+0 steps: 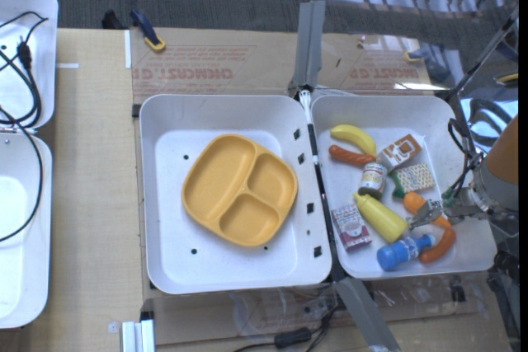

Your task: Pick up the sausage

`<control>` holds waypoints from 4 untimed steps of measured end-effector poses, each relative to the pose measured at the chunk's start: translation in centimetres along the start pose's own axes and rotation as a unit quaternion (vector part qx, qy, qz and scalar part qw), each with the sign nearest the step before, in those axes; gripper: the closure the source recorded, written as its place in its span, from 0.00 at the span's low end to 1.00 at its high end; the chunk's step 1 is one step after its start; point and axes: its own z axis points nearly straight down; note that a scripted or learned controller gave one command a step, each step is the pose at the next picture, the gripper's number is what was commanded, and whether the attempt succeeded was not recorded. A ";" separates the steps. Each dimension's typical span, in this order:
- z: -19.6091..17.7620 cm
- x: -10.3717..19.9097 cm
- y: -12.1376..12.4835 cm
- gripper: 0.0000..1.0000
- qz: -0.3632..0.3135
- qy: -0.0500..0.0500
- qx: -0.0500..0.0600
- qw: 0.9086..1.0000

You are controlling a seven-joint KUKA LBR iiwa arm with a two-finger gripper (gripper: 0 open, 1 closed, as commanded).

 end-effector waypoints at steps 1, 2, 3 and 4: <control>0.1 4.2 0.1 0.00 0.198 -0.005 -0.001 0.980; 0.1 1.0 0.0 0.00 0.174 0.000 0.001 0.985; 0.1 0.7 -0.1 0.00 0.140 0.001 0.002 0.990; -13.7 0.6 -0.1 0.00 0.103 -0.007 -0.002 0.995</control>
